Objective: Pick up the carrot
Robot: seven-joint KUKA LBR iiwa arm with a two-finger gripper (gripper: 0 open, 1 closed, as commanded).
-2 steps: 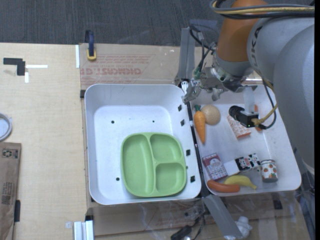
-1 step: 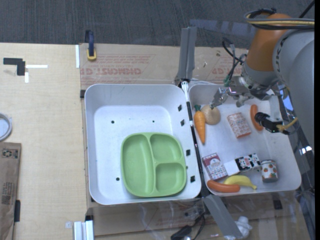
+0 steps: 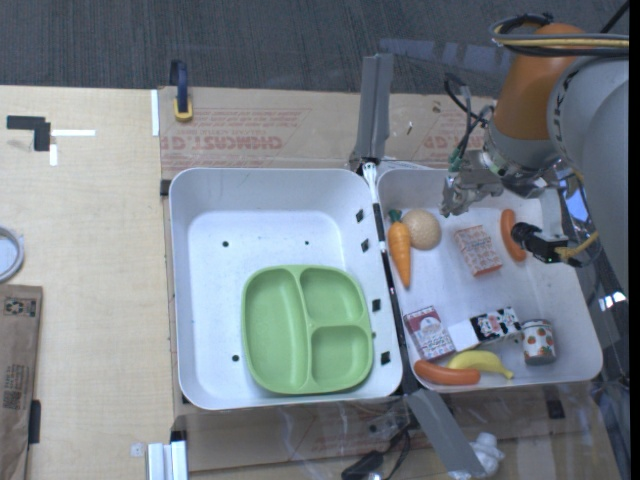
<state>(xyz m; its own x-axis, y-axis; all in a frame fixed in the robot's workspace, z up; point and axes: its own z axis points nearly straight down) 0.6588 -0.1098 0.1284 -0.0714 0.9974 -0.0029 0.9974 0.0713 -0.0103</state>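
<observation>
The carrot point(image 3: 400, 252) is orange with a green top and lies in the right bin point(image 3: 570, 298) against its left wall, pointing toward the front. A beige round item point(image 3: 423, 229) touches its upper end. My gripper point(image 3: 455, 199) hangs over the back of the right bin, up and to the right of the carrot and apart from it. Nothing shows in the gripper.
The right bin also holds a pink box point(image 3: 478, 250), an orange-red item point(image 3: 512, 234), a small carton point(image 3: 428, 330), a cow-patterned box point(image 3: 495, 325), a can point(image 3: 538, 341), a banana point(image 3: 479, 362) and a red pepper point(image 3: 440, 373). A green divided plate point(image 3: 308, 328) lies in the left bin point(image 3: 200, 268).
</observation>
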